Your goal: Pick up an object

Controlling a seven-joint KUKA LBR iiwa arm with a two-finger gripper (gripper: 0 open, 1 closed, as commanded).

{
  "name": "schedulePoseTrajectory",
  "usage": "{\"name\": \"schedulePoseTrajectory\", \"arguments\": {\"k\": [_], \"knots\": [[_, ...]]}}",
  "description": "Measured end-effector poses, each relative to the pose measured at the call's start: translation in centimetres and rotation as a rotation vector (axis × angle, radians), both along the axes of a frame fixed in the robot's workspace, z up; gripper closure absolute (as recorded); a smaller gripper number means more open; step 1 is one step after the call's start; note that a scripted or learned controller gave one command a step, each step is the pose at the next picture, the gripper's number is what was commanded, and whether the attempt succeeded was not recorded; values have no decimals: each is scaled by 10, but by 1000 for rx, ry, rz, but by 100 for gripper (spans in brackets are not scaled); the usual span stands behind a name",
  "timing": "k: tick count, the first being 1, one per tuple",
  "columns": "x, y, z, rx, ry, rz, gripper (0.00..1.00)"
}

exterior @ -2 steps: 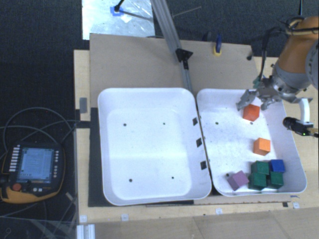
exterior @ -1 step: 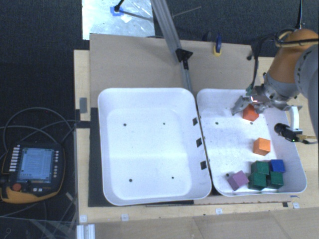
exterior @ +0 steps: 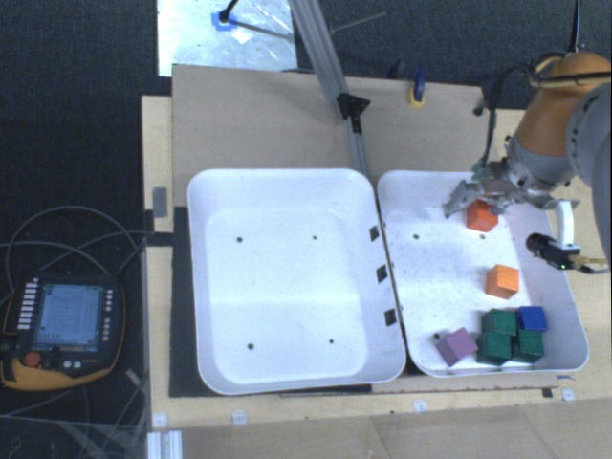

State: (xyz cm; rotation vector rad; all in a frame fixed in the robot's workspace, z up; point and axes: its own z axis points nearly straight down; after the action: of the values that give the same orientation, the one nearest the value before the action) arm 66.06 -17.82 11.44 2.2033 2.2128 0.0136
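Where jaws (exterior: 483, 199) hover, red-orange block (exterior: 481, 218)

The big white left bin (exterior: 287, 199) has open room. In the white right bin (exterior: 421, 256), small wooden blocks (exterior: 507, 333) crowd the near right corner; its middle is free.

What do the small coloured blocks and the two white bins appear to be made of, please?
The orange block, blue block, green blocks and purple block look like painted wood or foam: flat faces, matte solid colour, no glare. Which one is unclear. The right bin and left bin look like moulded plastic: rounded corners, smooth, faintly glossy white.
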Motion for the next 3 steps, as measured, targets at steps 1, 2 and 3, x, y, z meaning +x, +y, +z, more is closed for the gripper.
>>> {"name": "schedulePoseTrajectory", "arguments": {"k": [1, 2, 3], "knots": [[1, -1, 11, -4, -6, 4, 100], [-1, 8, 67, 6, 12, 2, 100], [1, 8, 104, 6, 12, 1, 100]]}}
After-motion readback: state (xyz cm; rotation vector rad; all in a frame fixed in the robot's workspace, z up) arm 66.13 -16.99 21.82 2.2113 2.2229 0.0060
